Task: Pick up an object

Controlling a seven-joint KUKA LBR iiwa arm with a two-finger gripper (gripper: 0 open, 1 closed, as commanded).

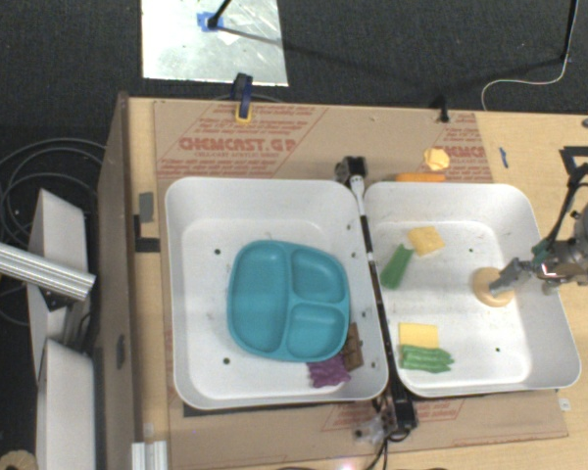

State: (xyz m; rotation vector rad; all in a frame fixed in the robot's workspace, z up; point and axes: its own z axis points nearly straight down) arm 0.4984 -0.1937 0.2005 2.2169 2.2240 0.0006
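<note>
Cardboard-topped bench (pixel 274 135) bears two white bins; right bin (pixel 544 346) holds round tan disc (pixel 490 288). Gripper (pixel 507 275) touches disc's edge; grip state cannot be told.

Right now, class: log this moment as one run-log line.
gripper: over right bin, at tan disc | grasp: unconfirmed | left bin: teal plate

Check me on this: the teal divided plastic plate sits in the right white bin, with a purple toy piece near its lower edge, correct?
Not quite. The camera view shows the teal divided plastic plate in the left white bin, not the right one. The rest holds: the purple toy piece lies near the plate's lower edge.
</note>
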